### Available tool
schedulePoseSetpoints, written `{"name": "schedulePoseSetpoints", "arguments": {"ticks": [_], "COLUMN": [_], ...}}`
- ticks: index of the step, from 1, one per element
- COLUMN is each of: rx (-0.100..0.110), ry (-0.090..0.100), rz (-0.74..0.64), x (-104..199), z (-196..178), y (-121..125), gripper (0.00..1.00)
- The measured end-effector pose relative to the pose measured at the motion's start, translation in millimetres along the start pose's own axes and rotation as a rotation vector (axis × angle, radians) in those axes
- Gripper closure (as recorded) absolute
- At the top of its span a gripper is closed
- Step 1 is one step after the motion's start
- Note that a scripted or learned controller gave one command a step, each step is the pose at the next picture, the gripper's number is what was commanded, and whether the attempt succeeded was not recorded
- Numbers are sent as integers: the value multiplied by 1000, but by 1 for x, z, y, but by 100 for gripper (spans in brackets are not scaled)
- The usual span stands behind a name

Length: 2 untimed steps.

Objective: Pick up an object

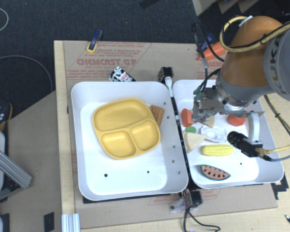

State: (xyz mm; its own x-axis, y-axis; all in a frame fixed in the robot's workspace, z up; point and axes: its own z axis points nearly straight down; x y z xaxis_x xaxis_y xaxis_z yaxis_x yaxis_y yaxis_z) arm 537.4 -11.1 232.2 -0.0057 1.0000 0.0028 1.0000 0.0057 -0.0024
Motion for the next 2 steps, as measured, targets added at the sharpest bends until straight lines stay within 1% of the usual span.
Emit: {"name": "schedulePoseSetpoints", "arguments": {"ticks": [1,2], "rx": [2,1], "ry": [-1,-2], "rz": [3,6], "x": [32,24], "z": [17,14], "y": [-11,-17], "gripper": [100,100]}}
